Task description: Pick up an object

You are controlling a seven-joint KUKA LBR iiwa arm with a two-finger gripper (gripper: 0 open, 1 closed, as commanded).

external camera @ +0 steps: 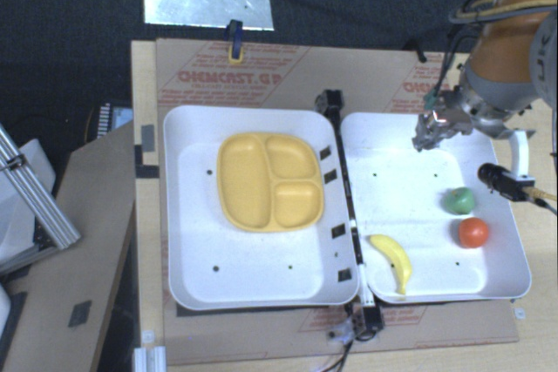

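Fruit sits gathered in the near right part of the right-hand bin [384,144]: a banana [392,259] close to the divider between the bins, a green ball-shaped fruit [459,200] and an orange-red one [472,232] just beside each other toward the outer wall. Any of the three could serve as the object we must pick up, and we judge them loose and free to roll.

Our gripper [429,138] hangs over the far part of that same bin, above bare white floor and well apart from all three pieces. We see nothing between its tips, and the view is too small and dark there for us to tell how wide it stands.

We read this placement as a hover before a descent, so the pick is not yet made. The left-hand bin [187,187] bears a yellow divided plate [268,180], which lies flat and offers little to grip; the fruit looks the likelier target. The round ones may slip aside under an off-centre closing.
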